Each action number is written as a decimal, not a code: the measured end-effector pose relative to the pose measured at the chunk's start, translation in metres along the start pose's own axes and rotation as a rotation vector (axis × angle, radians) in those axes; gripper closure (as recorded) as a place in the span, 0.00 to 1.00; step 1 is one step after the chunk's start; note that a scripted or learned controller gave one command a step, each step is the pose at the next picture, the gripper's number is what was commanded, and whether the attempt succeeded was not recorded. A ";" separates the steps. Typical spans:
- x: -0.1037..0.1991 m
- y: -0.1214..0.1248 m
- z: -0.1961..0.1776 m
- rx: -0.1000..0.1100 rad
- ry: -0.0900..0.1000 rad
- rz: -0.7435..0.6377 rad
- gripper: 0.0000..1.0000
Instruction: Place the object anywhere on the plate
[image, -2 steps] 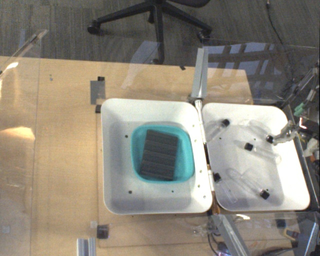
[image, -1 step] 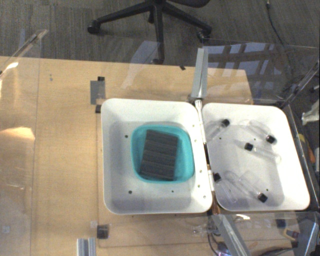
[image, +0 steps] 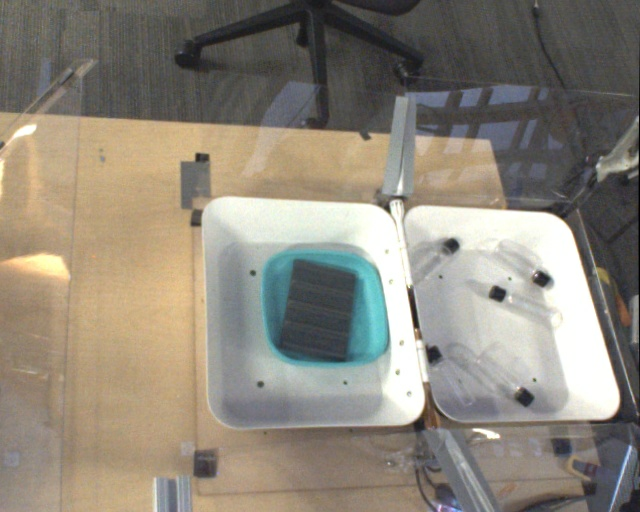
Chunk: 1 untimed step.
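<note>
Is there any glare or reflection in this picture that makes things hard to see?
In the camera view, pale reflections streak the clear panel over the bench at left and above the right bin; the clear tubes there look faint; the dark block on the teal plate stays distinct.

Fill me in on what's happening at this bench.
Nothing is being handled right now. A dark ridged block lies on a teal plate in the left bin, so the placing job looks done. The right bin holds several clear tubes with black caps, scattered loosely.
</note>
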<state>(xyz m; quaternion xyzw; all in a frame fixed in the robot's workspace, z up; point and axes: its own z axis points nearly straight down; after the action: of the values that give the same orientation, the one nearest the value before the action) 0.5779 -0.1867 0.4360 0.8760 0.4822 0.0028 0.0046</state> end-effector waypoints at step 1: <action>0.041 0.083 0.001 0.001 0.000 0.067 0.00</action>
<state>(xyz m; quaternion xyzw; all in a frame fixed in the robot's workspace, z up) 0.6703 -0.1964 0.4357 0.8916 0.4527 0.0029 0.0038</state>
